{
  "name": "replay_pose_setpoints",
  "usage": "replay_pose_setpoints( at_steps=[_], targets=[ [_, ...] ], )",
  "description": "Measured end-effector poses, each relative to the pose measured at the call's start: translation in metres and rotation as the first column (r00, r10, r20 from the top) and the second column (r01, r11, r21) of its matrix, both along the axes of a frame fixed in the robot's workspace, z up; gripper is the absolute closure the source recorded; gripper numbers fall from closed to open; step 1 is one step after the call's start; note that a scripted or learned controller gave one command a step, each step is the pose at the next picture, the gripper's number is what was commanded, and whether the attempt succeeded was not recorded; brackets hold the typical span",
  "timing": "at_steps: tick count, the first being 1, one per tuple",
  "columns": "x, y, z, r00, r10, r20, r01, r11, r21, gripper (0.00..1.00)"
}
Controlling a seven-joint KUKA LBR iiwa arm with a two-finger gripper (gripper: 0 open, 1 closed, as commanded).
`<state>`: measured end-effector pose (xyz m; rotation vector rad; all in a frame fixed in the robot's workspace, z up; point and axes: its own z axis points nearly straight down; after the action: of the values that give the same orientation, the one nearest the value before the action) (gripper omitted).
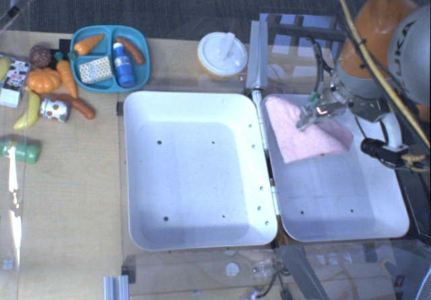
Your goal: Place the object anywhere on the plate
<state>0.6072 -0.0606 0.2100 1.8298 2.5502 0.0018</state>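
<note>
A pink cloth [301,133] lies crumpled in the upper left part of the right bin [350,214]. My gripper [312,114] is down on the cloth's upper right part, and the arm's grey wrist and orange band sit behind it at the right. The cloth's right corner is folded over beside the gripper. A blue divided plate [138,41] rests on the bench at the far left, well away from the gripper. It holds a toy carrot, a blue bottle, a sausage and a cracker.
The left bin [192,167] stands between the cloth and the plate. A white lidded cup [222,53] sits behind the bins. Toy foods [47,93] are scattered left of the plate. Cables and a black fitting [384,150] hang over the right bin's right side.
</note>
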Motion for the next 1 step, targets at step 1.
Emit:
replay_pose_setpoints(
  at_steps=[1],
  targets=[
    [0.0014,0.0016,0.0145,1.0,0.007,0.001,-0.007,1.0,0.0,1.0]
  ],
)
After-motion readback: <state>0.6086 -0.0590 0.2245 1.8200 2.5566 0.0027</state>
